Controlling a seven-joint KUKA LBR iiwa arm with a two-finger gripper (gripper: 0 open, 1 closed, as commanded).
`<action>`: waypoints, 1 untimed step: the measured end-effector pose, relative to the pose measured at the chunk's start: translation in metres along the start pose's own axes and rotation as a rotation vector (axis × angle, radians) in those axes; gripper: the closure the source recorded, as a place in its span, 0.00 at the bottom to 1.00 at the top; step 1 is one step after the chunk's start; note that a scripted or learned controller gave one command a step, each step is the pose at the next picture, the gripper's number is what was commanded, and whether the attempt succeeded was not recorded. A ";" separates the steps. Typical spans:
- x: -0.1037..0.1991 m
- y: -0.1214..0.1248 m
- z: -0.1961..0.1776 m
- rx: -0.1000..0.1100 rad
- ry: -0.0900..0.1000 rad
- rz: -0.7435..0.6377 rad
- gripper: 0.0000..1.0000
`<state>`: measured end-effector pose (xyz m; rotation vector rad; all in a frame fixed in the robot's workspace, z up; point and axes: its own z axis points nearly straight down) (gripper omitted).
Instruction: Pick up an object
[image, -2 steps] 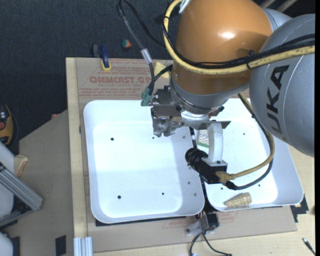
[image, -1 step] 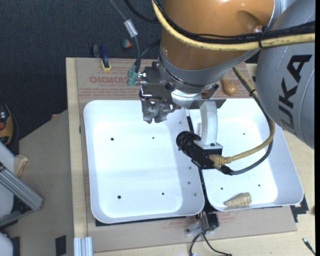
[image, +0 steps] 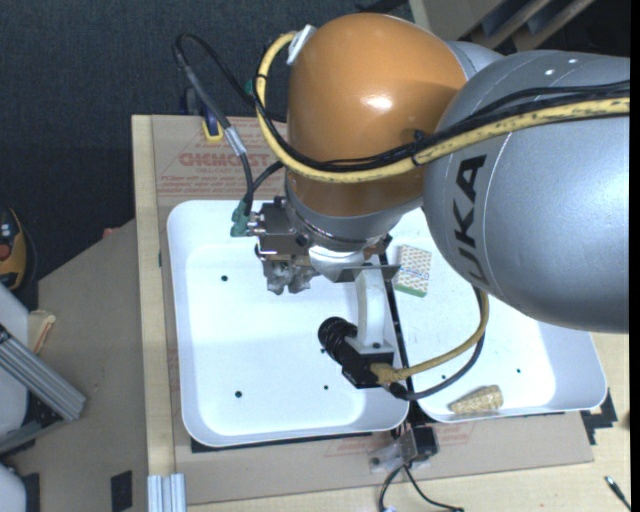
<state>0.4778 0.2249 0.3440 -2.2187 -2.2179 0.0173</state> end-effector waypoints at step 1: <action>-0.001 0.001 -0.048 -0.016 0.007 -0.001 1.00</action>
